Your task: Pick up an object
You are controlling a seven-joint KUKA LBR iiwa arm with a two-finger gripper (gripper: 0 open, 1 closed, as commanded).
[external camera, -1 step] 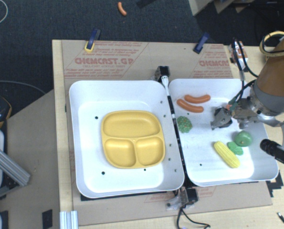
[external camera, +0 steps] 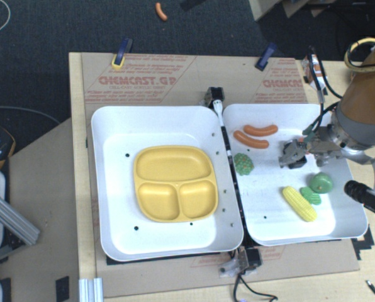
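Lying in right shallow white plastic bin (external camera: pixel 338 228): two smooth orange-red sausages (external camera: pixel 255 135), knobbly green broccoli floret (external camera: pixel 243 164), ribbed yellow corn cob (external camera: pixel 299 203), round green glossy vegetable (external camera: pixel 321 182). Yellow three-compartment plastic plate (external camera: pixel 174 182) is seen in left white bin (external camera: pixel 112 219). Dark two-finger gripper (external camera: pixel 293 156) is positioned low over right bin, between sausages and corn, near green vegetable. State of jaws cannot be told. Bins are set on cardboard-covered surface (external camera: pixel 87 87), clamped at far edge.
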